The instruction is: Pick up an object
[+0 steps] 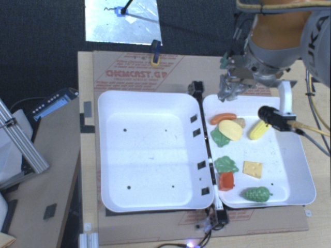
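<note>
In the right bin [305,185]: a sausage [223,118] by the far wall, a lemon [230,130] touching a leaf [219,138], corn [258,130], cheese [252,169], lettuce [225,164], a red piece [226,181], a pickle [256,194] nearest.

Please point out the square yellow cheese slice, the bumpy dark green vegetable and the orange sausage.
Square yellow cheese slice [252,169], camera view, its centre.
Bumpy dark green vegetable [256,194], camera view, its middle.
Orange sausage [223,119], camera view, mid-length.

A robotics lab: white bins [150,154] on a cardboard-covered bench [137,71], loose cables [310,130].
</note>
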Robot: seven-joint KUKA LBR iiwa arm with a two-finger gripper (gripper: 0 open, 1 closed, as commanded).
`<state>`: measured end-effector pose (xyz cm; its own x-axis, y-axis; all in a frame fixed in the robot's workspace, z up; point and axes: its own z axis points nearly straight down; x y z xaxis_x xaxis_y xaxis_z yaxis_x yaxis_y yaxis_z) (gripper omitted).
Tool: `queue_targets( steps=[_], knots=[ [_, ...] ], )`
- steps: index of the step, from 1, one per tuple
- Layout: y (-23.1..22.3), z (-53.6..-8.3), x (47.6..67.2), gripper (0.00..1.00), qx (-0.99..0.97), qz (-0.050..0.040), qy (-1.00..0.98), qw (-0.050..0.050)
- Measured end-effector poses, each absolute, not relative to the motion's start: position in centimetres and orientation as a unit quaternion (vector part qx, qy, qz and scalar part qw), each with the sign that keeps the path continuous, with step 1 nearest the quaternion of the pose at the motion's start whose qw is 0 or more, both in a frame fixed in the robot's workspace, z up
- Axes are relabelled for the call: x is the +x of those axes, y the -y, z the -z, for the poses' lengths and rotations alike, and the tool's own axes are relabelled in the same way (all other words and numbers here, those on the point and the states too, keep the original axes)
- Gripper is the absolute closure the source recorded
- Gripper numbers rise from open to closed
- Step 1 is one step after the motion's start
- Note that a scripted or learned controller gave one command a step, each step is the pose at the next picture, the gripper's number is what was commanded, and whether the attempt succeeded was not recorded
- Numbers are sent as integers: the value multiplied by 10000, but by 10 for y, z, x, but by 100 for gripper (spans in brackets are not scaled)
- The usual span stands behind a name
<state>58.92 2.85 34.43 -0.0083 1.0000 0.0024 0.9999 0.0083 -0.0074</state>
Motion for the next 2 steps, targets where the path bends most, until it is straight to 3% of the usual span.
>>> queue_targets(
  steps=[1, 2],
  knots=[
    [-32, -404, 672, 100, -7047, 44, 7095, -49],
    [-81, -295, 598, 100, -7042, -37, 7100, 44]
  ],
)
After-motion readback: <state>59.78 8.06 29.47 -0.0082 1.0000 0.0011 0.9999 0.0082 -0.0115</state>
